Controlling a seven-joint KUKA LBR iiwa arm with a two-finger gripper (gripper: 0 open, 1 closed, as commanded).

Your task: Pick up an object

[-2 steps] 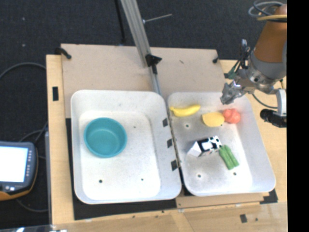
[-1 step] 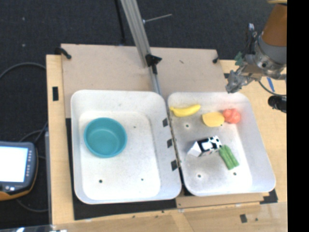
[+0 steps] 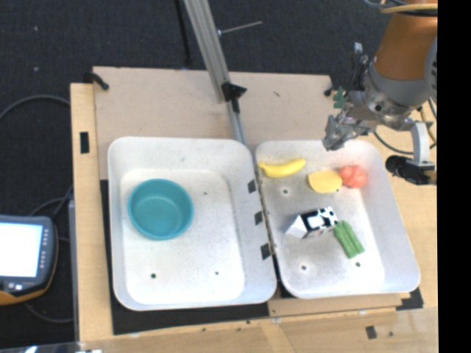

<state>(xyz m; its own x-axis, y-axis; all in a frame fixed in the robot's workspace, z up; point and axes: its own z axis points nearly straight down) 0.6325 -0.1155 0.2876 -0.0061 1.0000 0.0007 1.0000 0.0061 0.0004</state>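
Note:
The right bin [image 3: 390, 226] holds a yellow banana [image 3: 282, 168], a yellow lemon-like piece [image 3: 324, 182], a pink-red round object [image 3: 354, 176], a black-and-white box [image 3: 315, 223] and a green oblong object [image 3: 349, 240]. My gripper [image 3: 335, 140] hangs over the bin's back edge, up and right of the lemon-like piece and left of the pink object. It is above these things, touching none that I can see, with nothing visible between its fingers.
A teal bowl [image 3: 161, 209] rests in the left bin [image 3: 213, 263]. A slanted aluminium post [image 3: 213, 50] rises behind the two bins. A tablet-like screen [image 3: 22, 256] lies off the bench at left. Black cables hang near the arm at right.

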